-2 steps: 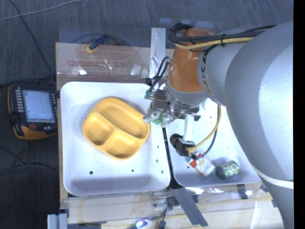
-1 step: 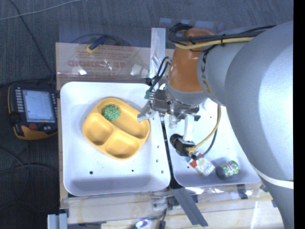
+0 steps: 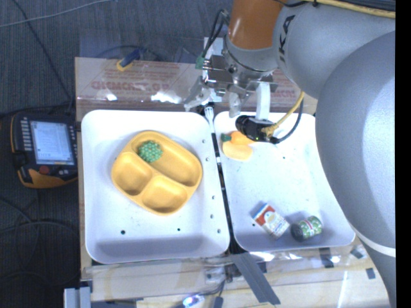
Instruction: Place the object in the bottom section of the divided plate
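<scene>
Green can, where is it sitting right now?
In the camera view the green can lies near the lower edge of the right-hand bin, just to the right of the small red-and-white carton.

The bench [image 3: 148,269] shows as a pale strip with grey metal fittings along its front edge, well away from the gripper [image 3: 221,106]. Two shallow bins of white plastic rest directly on it, side by side. Their inner rims touch along a line starting just beneath the gripper. The left white bin [image 3: 90,172] spreads to the view's left of the gripper, and the right white bin [image 3: 282,172] lies below it and to its right. Beside the gripper, toward the view's left, lies a flat brown board under crinkled clear film [image 3: 128,85]. A small blue-and-yellow item [image 3: 128,59] sits at the board's far edge.
</scene>
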Motion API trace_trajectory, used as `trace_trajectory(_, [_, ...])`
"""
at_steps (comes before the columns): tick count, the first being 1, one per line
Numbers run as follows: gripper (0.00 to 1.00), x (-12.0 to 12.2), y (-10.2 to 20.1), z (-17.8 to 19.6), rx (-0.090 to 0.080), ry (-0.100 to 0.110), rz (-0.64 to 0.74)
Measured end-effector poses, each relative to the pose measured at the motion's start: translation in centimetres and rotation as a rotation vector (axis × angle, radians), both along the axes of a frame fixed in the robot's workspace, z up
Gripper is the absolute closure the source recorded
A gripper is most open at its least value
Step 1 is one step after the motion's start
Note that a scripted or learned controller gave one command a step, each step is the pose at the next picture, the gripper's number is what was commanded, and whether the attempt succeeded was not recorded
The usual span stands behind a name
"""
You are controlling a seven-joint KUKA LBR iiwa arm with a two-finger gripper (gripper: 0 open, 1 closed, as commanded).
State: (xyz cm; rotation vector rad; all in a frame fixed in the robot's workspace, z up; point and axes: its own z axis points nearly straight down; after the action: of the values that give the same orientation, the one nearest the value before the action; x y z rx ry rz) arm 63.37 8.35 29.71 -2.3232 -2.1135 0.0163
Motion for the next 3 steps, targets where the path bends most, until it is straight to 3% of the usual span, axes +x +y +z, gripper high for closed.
trace_trajectory(1, [0.0,-1.8,3.9,13.3,-0.002,-0.003,-0.257])
trace_trajectory(2, [0.0,-5.5,10.3,7.1,-0.006,-0.002,-0.408])
trace_trajectory(3, [0.0,-3.5,5.5,13.3,-0.002,-0.002,-0.191])
